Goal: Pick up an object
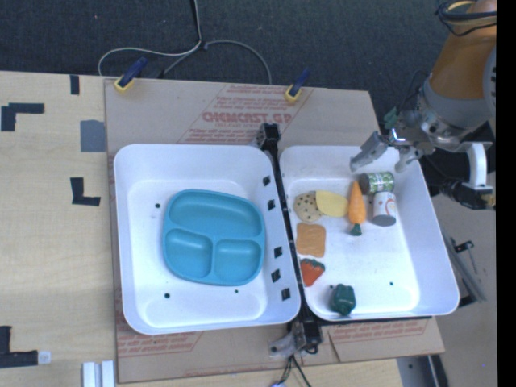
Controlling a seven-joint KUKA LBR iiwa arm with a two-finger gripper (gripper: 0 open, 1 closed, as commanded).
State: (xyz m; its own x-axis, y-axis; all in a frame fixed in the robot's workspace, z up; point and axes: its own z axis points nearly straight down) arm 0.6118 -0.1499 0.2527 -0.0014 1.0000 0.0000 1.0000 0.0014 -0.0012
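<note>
Cardboard sheet [242, 115] under white bins [129, 168]: red printed lettering just beyond bins' far rims, reads upside down, too blurred to make out. Small can [382, 206] in right bin: label print too small to read. No other legible text.

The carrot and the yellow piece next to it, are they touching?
Touching. In the camera view the carrot lies right against the yellow piece's right edge, with no white bin floor between them.
</note>
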